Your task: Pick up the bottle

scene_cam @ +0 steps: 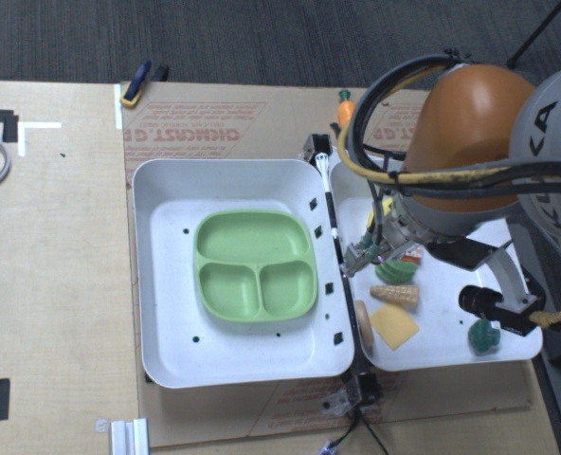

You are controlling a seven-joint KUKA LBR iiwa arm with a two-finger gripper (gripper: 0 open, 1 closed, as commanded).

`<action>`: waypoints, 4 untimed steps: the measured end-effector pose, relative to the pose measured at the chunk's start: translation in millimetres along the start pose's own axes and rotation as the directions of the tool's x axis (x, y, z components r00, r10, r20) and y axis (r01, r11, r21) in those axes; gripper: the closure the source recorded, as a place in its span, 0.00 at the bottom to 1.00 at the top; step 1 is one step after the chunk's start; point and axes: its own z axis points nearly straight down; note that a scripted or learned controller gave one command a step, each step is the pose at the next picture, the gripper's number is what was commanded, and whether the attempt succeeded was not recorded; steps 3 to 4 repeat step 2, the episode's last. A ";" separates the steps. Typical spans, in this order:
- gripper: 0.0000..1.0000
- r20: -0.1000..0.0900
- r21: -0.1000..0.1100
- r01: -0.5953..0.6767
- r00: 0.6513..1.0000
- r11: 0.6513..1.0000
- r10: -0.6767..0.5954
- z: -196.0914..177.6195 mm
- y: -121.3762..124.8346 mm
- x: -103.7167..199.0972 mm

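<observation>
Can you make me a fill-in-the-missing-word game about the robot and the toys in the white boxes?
1. The divided plate in the left bin is colored ____.
2. That plate has ____ compartments.
3. The gripper hangs over the ____ bin.
4. The yellow cheese wedge lies just below the ice cream ____.

Missing words: green; three; right; cone

Left bin: the white shallow bin [157,282] holds a green three-compartment plastic tray [256,265].
Right bin: the second white bin [451,335] holds a yellow wedge-shaped block [393,326] near, a tan cone [395,295] just behind, and a teal round-topped object [485,336] right.
</observation>
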 end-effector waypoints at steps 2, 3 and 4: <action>1.00 0.000 0.002 -0.163 0.987 0.987 0.163 21.2 52.7 105.8; 1.00 0.000 0.002 -0.163 0.987 0.987 0.163 21.2 52.7 105.8; 1.00 0.000 0.002 -0.163 0.987 0.987 0.163 21.2 52.7 105.8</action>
